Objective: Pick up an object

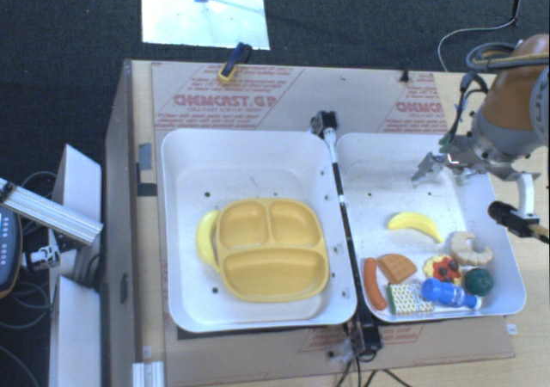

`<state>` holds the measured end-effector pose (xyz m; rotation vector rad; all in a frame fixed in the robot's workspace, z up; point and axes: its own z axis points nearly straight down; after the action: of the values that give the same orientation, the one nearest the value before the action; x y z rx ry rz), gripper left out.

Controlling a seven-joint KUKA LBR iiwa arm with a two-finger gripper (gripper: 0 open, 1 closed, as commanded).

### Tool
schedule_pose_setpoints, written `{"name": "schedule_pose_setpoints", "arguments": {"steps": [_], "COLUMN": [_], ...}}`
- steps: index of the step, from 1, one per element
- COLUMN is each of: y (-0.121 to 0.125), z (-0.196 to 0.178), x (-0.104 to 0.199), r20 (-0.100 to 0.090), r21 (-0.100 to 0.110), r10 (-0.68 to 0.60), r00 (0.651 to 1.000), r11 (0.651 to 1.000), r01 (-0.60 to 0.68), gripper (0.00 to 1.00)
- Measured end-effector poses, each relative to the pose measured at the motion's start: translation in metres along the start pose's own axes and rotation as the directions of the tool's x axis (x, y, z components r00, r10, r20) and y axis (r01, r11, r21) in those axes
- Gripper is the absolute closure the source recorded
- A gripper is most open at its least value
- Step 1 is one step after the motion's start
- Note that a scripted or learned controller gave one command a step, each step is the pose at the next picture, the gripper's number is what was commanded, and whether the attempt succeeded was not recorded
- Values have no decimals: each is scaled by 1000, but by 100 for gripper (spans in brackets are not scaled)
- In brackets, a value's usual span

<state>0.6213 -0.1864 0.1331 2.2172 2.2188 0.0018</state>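
The gripper (434, 166) hovers over the right bin (378, 162) near its far edge, fingers slightly parted and holding nothing. The toy banana (414, 224) lies nearer the bin's middle, just toward the near edge from the fingertips, long axis running left-right.

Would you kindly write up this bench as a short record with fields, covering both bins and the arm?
left bin: yellow divided tray, lying over a yellow item at its left edge
right bin: banana, sausage, blue bottle, dark green ball, other toy foods
clutter: packed along the near right corner
tool: over the right bin's far side, holding nothing visible
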Motion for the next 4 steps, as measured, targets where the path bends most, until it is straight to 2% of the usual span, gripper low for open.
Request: {"name": "schedule_pose_setpoints", "arguments": {"steps": [1,2,3,4], "y": [-116,-30,17,40], "z": [48,48,48,53], "x": [42,73,84,74], "r20": [-3,-3,-2,-9], "r21": [4,1,1,37], "r10": [0,-3,-4,4], "r00": [1000,1000,1000,1000], "r11": [1000,1000,1000,999], "r01": [0,3,4,-3], "gripper": [0,0,0,0]}}
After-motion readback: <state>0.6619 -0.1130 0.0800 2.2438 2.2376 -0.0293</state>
